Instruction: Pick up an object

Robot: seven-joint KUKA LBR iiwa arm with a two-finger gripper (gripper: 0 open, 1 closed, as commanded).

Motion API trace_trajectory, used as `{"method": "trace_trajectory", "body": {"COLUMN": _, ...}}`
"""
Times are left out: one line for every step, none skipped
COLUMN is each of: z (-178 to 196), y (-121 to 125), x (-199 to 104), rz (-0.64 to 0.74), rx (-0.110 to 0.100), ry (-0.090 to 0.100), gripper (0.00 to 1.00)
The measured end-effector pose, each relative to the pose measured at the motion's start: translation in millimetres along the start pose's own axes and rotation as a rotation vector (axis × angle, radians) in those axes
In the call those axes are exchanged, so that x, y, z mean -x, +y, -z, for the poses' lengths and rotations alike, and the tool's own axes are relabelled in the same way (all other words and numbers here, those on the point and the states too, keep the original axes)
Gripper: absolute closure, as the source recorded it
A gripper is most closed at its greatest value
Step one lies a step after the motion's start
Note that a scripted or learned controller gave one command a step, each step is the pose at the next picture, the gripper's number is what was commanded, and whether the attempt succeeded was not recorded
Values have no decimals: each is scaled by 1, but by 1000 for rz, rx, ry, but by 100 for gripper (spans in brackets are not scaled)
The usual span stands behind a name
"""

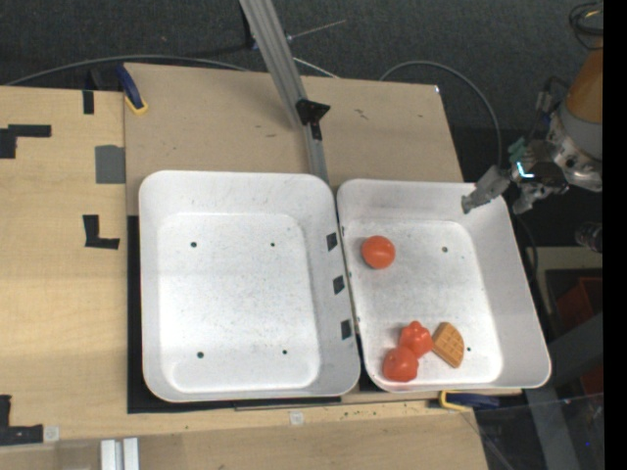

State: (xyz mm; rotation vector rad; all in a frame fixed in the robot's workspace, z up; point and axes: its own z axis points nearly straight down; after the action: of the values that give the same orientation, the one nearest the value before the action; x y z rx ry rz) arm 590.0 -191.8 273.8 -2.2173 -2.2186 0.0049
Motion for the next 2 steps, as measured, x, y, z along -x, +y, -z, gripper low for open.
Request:
{"method": "trace_trajectory", "body": {"z": 3, "y": 1, "x": 0, "rz": 2, "rx": 5, "ry": -2, "gripper": 0}}
{"method": "trace_trajectory", "body": {"z": -51, "y": 9, "x": -6, "rz": 2, "rx": 0, "ry": -1, "gripper": 0}}
